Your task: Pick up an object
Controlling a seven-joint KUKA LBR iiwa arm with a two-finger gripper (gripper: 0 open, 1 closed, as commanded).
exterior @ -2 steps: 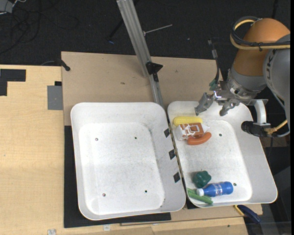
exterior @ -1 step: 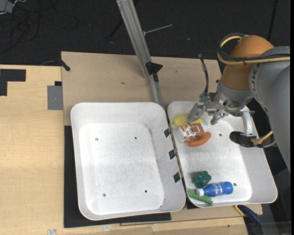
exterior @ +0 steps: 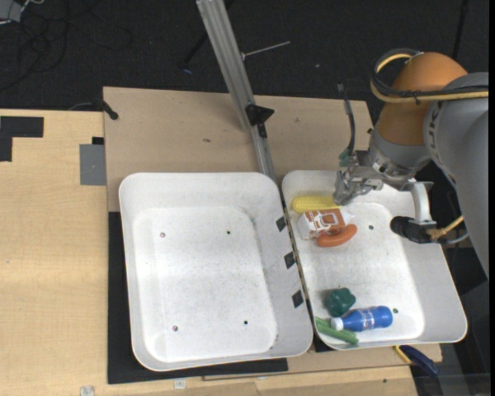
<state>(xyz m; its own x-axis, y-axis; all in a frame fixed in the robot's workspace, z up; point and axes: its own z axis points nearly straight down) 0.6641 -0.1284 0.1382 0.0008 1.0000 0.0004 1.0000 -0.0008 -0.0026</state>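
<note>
Grey metal and an orange band mark the arm [exterior: 429,106], which comes in from the right and bends down over the far end of the right bin [exterior: 433,304]. Its gripper [exterior: 347,190] hangs low at the bin's far left corner, just beside the right end of a yellow object [exterior: 312,203]; the view is too small and dark there to tell whether the pincer is released or clenched, and nothing can be seen held in it. The wrist slants down and to the left, with cables looping around the orange part above it. Just below the yellow object, which lies with its long axis running left to right, sits a small white and orange carton [exterior: 323,220], and touching the carton's lower right side is an orange-red sausage-shaped piece [exterior: 338,237], tilted so its right end sits a little higher. Well apart from this cluster, at the near end of the same bin, a dark green lump [exterior: 340,301] lies just above a blue bottle [exterior: 365,318] with a white cap, its long axis left to right and the cap end pointing left. A green leafy strip [exterior: 334,333] lies along the near rim beneath the bottle. The left bin [exterior: 148,196] stands alongside, its rim meeting the right bin's.
</note>
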